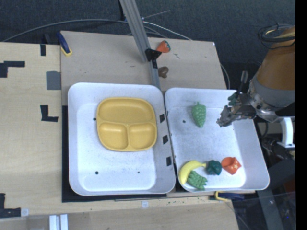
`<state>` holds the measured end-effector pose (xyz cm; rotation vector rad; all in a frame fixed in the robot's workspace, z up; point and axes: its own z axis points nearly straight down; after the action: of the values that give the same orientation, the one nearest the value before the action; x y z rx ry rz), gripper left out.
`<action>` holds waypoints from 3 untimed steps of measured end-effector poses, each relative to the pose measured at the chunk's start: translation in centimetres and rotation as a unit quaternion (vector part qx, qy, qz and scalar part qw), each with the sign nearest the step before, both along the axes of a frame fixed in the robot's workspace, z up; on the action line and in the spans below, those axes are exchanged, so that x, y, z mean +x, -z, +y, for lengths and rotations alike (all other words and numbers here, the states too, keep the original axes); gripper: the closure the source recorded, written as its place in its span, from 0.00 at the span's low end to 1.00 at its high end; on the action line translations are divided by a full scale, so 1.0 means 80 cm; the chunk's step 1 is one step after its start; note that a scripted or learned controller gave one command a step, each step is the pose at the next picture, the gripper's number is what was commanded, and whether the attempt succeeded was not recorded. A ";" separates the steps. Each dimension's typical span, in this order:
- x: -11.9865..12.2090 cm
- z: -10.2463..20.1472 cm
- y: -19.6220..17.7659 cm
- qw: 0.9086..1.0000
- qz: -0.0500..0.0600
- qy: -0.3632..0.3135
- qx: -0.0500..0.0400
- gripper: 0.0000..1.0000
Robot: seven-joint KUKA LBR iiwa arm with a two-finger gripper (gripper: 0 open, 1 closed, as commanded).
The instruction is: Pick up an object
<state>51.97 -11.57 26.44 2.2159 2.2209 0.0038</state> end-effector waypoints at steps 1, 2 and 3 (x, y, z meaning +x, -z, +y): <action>-0.008 0.069 0.013 1.000 0.003 -0.002 0.001 1.00; 0.005 0.127 0.031 1.000 0.004 -0.002 0.001 1.00; -0.003 0.196 0.035 1.000 0.004 -0.003 0.001 1.00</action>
<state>51.72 4.10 23.61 2.2155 2.2317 -0.0017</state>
